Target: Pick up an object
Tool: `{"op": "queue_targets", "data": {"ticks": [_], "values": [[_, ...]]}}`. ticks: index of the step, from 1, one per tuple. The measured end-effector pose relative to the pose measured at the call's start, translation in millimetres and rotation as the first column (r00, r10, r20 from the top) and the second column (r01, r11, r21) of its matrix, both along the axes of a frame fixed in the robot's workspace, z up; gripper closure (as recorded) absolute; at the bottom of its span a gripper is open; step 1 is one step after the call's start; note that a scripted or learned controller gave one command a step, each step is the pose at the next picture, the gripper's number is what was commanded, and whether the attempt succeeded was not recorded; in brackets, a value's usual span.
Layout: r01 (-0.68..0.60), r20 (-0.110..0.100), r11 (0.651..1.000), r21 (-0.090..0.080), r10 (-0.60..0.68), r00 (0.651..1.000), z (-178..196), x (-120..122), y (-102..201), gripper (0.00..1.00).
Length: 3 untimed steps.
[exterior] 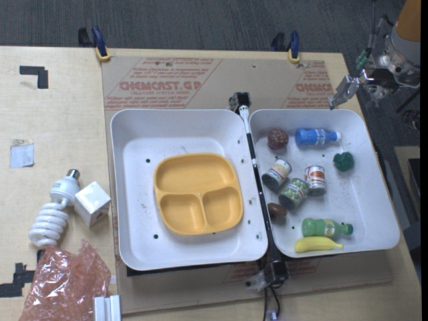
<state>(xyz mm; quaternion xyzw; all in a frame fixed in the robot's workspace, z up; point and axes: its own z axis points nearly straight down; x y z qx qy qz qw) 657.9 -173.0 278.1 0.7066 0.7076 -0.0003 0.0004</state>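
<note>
Right bin (374,199); blue bottle (317,137) lies below jaws (344,91).

Blue bottle (317,137) lies on its side in right bin (374,179).

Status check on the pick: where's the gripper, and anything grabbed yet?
Gripper hovering past right bin's far corner, nothing between fingers. Blue bottle nearest, lying flat. Path to it unobstructed.

Glossy white plastic bins (134,246), matt yellow plastic tray (198,194)
</note>
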Motion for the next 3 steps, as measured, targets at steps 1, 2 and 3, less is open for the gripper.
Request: {"op": "queue_targets", "data": {"ticks": [1,2,3], "values": [[0.002,0.0,1.0,0.0,-0.002,1.0,-114.0,-13.4,14.6,0.0],[0.002,0.0,1.0,0.001,-0.002,1.0,-185.4,-57.0,16.8,0.0],[0.004,0.003,1.0,0.0,-0.004,1.0,-175.0,-56.2,16.1,1.0]]}}
